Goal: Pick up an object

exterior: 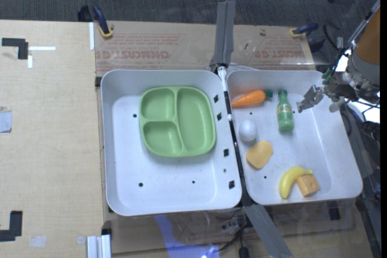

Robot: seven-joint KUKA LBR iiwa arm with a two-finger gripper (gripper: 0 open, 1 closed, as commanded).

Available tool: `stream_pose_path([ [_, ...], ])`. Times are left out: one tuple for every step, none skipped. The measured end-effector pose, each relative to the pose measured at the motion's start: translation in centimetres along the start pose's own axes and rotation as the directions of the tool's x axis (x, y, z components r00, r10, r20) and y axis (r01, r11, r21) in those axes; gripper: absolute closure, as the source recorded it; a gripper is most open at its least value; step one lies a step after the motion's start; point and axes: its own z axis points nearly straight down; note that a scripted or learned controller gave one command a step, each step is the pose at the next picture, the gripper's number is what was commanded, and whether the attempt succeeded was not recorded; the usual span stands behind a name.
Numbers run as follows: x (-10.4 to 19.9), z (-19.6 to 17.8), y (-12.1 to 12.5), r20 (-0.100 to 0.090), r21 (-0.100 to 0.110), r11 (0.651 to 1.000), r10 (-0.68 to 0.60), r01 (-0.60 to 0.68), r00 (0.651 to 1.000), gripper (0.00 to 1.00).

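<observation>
the gripper [320, 99] sits at the right side of the scene, above the far right part of the right bin [338, 187], with the grey arm and its orange band [369, 51] running off to the right edge. two metal fingers show, one pointing left at about the bin's far right corner and one just right of it, with a clear gap between them and nothing in that gap, so the hand is spread apart and holding nothing

closest to the gripper, just to its left, a small green bottle [285, 113] lies in the far part of the right bin, its darker cap pointing far. left of the bottle an orange carrot [249, 99] lies along the far side, its green top end nearly touching the bottle's cap. nearer than the carrot a white egg [248, 130] sits close to the bin's left wall, and just near of it a yellow-orange rounded piece of food [259, 155]. at the near end of the bin a yellow banana [291, 180] curves, touching an orange block [308, 185] on its right

the left bin [121, 190] holds a green divided plate [178, 121] with three compartments, lying in its far middle part
</observation>
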Motion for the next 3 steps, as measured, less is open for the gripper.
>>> stream_pose_path([
  [1.9,11.0,1.0,0.001,-0.003,0.998,-0.065,0.065,0.998,0.0],
  [1.7,10.1,1.0,0.001,-0.002,0.998,-0.061,0.061,0.998,1.0],
  [8.6,0.1,5.5,0.001,-0.002,0.999,-0.049,0.049,0.999,1.0],
])
